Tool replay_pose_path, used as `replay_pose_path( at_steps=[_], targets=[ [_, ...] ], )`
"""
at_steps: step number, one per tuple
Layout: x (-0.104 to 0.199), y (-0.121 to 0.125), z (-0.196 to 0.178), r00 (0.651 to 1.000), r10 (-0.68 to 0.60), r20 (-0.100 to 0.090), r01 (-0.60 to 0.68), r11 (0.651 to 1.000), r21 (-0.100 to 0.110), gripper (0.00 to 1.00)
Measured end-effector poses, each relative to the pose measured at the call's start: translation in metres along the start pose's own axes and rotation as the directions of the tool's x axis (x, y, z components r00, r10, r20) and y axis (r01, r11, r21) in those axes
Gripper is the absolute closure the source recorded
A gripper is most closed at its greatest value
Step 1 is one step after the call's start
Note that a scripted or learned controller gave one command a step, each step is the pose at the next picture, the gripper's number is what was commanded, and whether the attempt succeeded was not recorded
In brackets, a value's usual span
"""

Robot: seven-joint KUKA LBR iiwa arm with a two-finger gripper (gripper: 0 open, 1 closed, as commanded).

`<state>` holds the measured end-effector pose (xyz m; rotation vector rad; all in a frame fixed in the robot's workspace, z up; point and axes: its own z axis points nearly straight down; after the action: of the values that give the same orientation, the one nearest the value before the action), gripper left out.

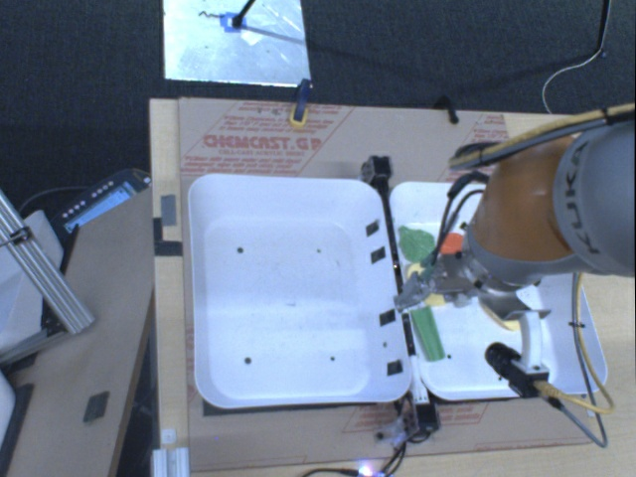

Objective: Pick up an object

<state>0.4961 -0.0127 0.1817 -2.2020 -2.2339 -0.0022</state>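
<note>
Directly below gripper [415, 301], green stick [428, 332], long axis running toward near bin wall; jaws' state impossible to tell.

You are looking at a bench [169, 296] carrying a printed cardboard sheet [268, 142], with two white bins [288, 286] sitting on it.

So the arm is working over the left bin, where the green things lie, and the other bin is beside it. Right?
Not quite: the camera view shows the arm over the right bin, where the green things lie. The left bin is beside it.
</note>
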Motion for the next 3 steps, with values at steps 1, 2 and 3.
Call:
replay_pose_path(
  at_steps=[1,2,3],
  targets=[
    [-0.007,0.002,-0.013,1.000,0.011,0.004,-0.011,1.000,-0.007,1.00],
    [0.044,0.079,-0.085,1.000,0.004,0.003,-0.003,1.000,-0.016,1.00],
    [0.095,0.175,-0.090,1.000,0.004,0.002,-0.004,1.000,-0.014,1.00]
  ],
)
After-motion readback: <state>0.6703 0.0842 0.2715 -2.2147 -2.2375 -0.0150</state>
